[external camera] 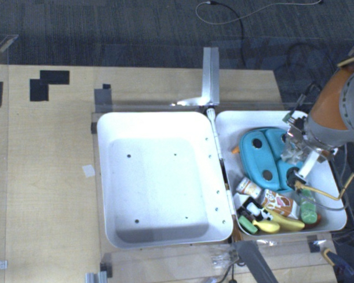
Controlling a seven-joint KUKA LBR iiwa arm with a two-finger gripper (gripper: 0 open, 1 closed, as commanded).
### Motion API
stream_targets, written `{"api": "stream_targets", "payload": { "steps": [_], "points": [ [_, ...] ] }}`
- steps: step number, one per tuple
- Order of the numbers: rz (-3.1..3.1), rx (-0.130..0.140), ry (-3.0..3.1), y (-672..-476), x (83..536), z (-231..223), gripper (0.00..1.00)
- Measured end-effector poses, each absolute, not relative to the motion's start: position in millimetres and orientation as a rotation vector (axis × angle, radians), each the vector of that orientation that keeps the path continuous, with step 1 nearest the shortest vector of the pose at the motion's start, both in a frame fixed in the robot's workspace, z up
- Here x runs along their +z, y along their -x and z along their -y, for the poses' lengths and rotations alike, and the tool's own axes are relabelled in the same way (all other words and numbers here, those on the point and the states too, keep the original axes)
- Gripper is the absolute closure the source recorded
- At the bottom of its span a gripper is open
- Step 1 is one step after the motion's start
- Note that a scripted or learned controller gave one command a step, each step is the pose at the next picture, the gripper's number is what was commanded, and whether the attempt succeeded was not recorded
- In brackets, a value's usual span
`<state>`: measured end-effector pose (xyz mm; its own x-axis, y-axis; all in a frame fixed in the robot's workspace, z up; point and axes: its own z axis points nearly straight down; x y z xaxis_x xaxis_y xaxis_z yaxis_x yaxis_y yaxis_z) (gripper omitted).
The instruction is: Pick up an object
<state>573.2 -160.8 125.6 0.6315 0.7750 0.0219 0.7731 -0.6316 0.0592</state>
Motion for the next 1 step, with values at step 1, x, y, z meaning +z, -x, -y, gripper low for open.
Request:
{"api": "stream_targets", "payload": {
  "steps": [1],
  "points": [
    [-1.75,0.005,-2.604,-616.8,171.2,170.4,1.0]
  ]
}}
